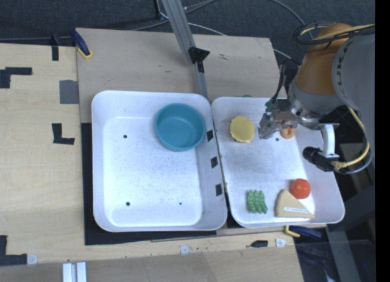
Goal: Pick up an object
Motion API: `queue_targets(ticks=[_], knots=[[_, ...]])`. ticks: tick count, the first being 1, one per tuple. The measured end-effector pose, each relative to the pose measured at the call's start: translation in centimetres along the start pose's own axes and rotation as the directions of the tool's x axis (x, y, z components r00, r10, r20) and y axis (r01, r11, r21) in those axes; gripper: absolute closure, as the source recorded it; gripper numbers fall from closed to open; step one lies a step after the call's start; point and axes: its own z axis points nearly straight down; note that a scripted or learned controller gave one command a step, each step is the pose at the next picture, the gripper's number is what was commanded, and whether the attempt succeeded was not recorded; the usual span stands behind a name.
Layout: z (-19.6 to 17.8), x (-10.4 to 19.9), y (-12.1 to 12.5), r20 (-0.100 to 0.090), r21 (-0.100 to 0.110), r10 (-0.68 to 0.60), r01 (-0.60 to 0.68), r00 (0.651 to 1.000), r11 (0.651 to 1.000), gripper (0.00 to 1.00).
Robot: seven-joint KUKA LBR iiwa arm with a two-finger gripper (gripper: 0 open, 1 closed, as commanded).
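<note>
Over the right bin (323, 211) our claw (270, 130) hangs low; how wide it stands we cannot tell. Just beside it lies a yellow round toy (242, 129), likely light, smooth and stiff, best pinched across its rim.

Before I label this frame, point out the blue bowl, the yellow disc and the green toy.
blue bowl (180, 126), camera view, inside bottom.
yellow disc (242, 130), camera view, top face.
green toy (256, 201), camera view, middle.
</note>
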Motion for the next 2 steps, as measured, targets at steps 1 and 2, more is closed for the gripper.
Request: queue_targets(ticks=[1, 2], knots=[[-6.0, 0.0, -0.6, 0.000, 0.000, 0.000, 0.000, 1.000, 1.000, 1.00], [-10.7, 0.0, -0.5, 0.000, 0.001, 0.000, 0.000, 1.000, 1.000, 1.00]])
